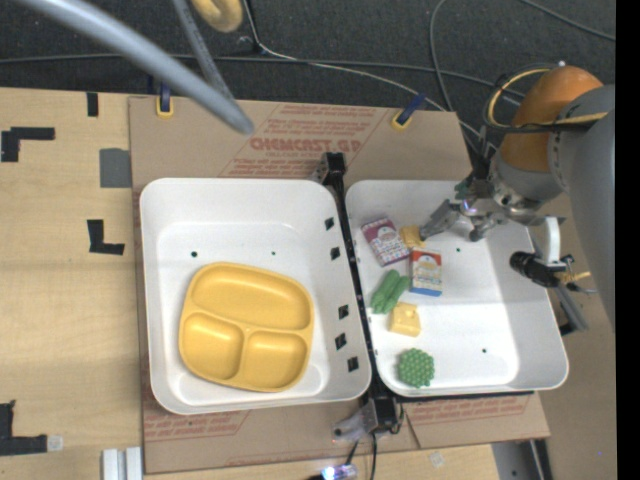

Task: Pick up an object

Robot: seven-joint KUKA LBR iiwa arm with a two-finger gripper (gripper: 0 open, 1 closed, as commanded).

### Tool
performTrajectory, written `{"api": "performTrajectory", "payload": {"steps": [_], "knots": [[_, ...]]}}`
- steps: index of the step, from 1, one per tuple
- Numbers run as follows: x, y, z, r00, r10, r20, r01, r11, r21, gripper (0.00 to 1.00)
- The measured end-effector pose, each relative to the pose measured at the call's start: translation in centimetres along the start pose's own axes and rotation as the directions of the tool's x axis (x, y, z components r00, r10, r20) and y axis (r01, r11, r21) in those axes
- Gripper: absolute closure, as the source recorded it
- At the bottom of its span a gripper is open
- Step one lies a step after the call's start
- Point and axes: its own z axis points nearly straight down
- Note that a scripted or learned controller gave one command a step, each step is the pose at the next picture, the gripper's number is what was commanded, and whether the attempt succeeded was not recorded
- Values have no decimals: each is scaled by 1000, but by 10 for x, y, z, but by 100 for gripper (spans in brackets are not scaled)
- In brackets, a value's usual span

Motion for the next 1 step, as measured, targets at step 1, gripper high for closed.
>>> {"api": "performTrajectory", "payload": {"steps": [1], "knots": [[-1,2,6,1000,-1,3,1,1000,-9,0]]}}
